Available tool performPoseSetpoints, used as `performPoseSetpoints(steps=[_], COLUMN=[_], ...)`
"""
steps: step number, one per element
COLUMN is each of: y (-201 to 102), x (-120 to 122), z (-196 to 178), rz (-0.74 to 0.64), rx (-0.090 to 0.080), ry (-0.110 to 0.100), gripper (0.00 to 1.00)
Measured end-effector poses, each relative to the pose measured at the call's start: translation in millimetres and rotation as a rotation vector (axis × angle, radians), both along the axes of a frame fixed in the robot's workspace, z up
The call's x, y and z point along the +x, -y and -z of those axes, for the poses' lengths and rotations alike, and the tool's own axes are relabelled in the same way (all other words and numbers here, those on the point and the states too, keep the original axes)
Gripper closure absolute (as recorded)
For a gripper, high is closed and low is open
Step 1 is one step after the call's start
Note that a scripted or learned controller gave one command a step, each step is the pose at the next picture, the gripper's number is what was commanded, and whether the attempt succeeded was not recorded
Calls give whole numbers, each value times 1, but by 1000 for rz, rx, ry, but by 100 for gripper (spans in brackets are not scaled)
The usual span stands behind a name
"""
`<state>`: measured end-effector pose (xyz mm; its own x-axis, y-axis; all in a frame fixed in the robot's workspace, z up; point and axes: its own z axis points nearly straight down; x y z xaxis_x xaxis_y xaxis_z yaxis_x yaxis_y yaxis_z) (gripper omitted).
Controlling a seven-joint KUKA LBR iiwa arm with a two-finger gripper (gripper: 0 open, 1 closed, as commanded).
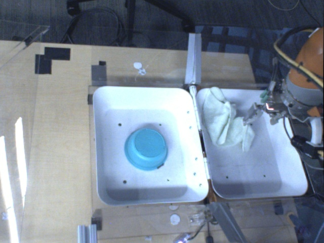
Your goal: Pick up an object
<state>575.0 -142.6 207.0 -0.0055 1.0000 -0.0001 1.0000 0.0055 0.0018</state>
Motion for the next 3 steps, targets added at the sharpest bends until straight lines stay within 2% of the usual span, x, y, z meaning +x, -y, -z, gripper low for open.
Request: performPoseSetpoints(steps=[1, 2, 3], y=[-1, -56, -5], x=[2, 31, 55], z=[-11, 97, 65], rz=[-4, 50, 271], rx=[0, 1, -1], ry=[4, 0, 2], gripper=[100, 100, 100])
